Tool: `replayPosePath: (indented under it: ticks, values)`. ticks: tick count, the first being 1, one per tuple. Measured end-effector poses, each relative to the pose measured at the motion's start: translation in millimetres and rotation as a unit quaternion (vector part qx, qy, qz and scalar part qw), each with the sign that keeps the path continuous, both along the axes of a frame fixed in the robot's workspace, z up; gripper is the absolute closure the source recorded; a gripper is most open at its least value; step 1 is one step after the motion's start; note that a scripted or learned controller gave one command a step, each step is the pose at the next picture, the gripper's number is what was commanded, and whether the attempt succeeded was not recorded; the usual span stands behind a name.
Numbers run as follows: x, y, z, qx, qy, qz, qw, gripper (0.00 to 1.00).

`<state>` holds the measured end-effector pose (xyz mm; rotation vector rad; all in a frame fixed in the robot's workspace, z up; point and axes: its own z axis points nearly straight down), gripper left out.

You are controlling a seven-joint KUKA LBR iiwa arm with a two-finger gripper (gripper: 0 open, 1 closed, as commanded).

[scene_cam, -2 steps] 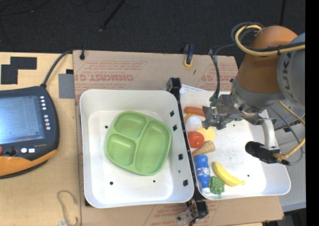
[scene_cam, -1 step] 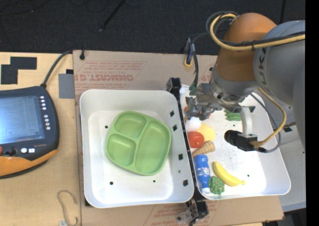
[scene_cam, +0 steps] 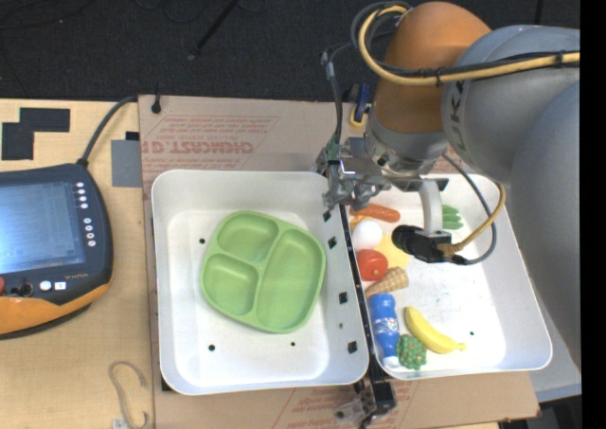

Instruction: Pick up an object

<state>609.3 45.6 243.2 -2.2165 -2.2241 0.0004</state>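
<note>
pincer (scene_cam: 352,192): fingers lost in dark clutter, too small to tell
green item (scene_cam: 452,219): right of pincer, partly behind the arm's cable
right bin (scene_cam: 516,342): far corner under arm

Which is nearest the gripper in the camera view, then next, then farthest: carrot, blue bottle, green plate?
From the gripper:
1. Carrot, just beside it at the right bin's top left.
2. Green plate, in the left bin.
3. Blue bottle, low in the right bin.
</note>
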Motion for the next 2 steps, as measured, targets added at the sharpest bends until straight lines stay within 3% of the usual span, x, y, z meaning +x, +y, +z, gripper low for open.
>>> replayPosePath:
  ticks: [1,2]
  values:
    - [12.1,39.5,-16.2,-0.0004,0.001,0.0,1.0,1.0]
    - [11.9,37.9,-17.5,-0.0011,0.001,0.0,1.0,1.0]
